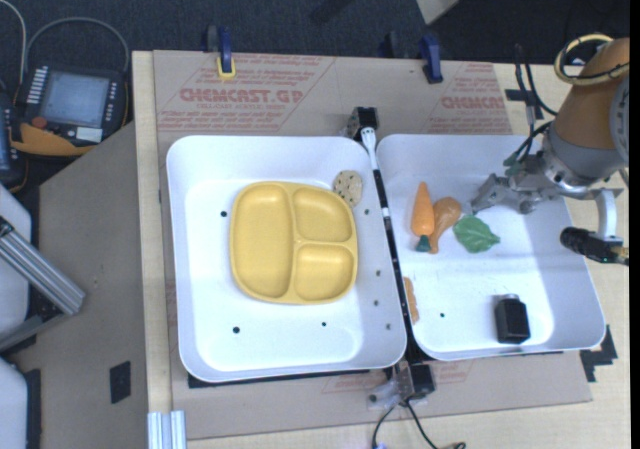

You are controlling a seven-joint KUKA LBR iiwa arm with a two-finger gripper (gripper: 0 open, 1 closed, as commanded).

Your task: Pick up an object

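In the right bin [570, 327] lie an orange carrot [422, 209], a tan-orange piece [445, 215] touching it, a green leaf [476, 234] and a small black block [512, 318]. A thin orange strip [409, 299] rests against the bin's left wall. My gripper [502, 201] hovers over the bin's upper right part, just above and to the right of the green leaf. Its two grey fingers are spread open with nothing between them.
The left bin [200, 337] holds a yellow divided plate [294, 241] and a small speckled cookie [348, 185] at its upper right. The arm's orange band [590, 107] rises at the right edge. Blue clamps [225, 47] hold the bench's far edge.
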